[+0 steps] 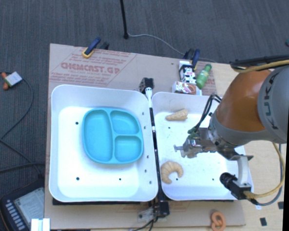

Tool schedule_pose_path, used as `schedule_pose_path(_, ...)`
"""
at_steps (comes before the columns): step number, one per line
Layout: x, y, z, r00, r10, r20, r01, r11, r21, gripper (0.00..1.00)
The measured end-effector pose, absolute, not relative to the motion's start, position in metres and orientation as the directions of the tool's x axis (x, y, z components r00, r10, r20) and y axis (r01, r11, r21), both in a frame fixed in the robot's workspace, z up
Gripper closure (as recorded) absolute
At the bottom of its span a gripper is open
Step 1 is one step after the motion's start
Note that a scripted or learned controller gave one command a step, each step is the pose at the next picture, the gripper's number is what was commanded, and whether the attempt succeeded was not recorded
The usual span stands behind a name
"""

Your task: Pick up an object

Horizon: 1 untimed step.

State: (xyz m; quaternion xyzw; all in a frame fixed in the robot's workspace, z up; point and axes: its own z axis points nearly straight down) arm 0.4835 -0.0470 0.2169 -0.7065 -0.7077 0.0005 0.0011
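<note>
Camera view: slanted look down on both bins.
Orange ring [218, 221]: lying on the surface's near edge.
Croissant [171, 171]: resting near the front of the right bin [198, 191].
Tool [187, 149]: hanging just above and right of the croissant; finger state, cannot tell.
Blue tray [112, 135]: sitting in the left bin [65, 181].
Pastry [177, 115]: lying toward the right bin's back.
Green bottle [202, 76]: lying beyond the bins.

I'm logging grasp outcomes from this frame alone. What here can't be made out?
- Gripper: its fingers are too small and blurred in the camera view to tell whether they are open or shut, or touching anything.
- Right bin: the arm covers its right side, so anything lying there is hidden.
- Croissant and bread roll: surface detail too small.
</note>
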Motion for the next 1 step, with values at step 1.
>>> schedule_pose_path(1, 0.5457, -0.0077, 0.1837, -0.002, 1.000, 0.000, 1.000, 0.002, -0.002, 1.00)
